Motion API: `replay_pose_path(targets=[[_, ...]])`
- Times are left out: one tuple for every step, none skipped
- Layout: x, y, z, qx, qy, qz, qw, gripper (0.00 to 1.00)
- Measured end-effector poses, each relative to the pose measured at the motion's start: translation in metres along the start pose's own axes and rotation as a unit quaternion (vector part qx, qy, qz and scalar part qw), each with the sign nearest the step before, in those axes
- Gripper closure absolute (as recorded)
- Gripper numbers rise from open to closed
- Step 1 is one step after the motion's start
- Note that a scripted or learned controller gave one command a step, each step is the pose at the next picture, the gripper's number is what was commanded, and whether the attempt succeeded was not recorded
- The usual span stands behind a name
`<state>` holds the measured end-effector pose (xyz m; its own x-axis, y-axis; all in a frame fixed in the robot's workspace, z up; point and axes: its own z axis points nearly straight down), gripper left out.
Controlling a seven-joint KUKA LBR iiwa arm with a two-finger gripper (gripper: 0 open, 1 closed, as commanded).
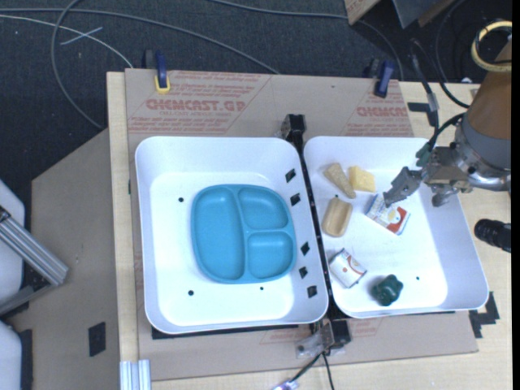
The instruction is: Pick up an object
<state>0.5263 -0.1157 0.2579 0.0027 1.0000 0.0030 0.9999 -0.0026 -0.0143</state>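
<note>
gripper [396, 193], finger spread unclear, tilted low over red-and-white packet [389, 217] in right bin [455, 250], apparently lining up a pick; packet lies right of tan block [336, 217].

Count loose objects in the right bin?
5. Two yellowish pieces near the top, a tan block below them, a red-and-white packet lower down, a dark green item by the front edge. The gripper covers another red-and-white item; more may be hidden.
</note>
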Motion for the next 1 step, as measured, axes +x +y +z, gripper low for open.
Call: replay_pose_path(targets=[[0.0003,0.0021,-0.0064,-0.006,-0.001,-0.001,1.0,0.0]])
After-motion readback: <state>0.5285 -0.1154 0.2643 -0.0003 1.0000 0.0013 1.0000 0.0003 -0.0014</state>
